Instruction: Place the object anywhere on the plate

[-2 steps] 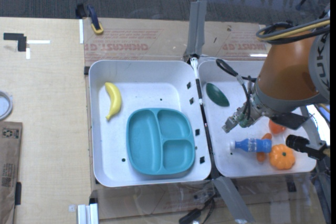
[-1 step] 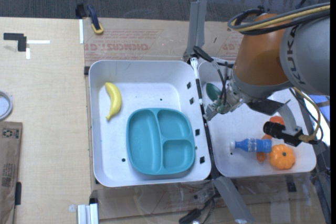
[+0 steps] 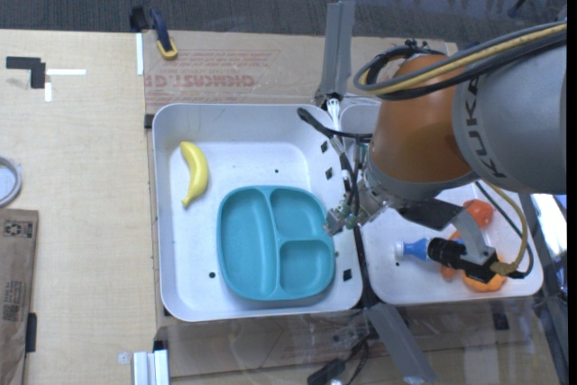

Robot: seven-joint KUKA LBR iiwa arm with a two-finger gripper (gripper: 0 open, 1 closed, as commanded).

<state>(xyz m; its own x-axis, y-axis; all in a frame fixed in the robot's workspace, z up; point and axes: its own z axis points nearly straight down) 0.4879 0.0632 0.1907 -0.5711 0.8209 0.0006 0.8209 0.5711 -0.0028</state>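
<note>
The hand hangs low over the seam between the two bins, just off the right rim of the blue plate; the arm's bulk hides most of it, and whether it is released or clenched cannot be told from this view. Nothing can be seen between its tips. Above it the arm comes in from the right, its orange band broad over the wrist, with black and yellow cables looping across the top.

The plate is a three-part tray lying flat in the near right part of the left bin. The banana lies on the bin floor near the far left corner, well apart from the plate and from the hand.

In the right bin lie a small blue and white bottle, a black piece and some orange things, close together.

On the bench to the left sits a roll of tape at the edge.
</note>
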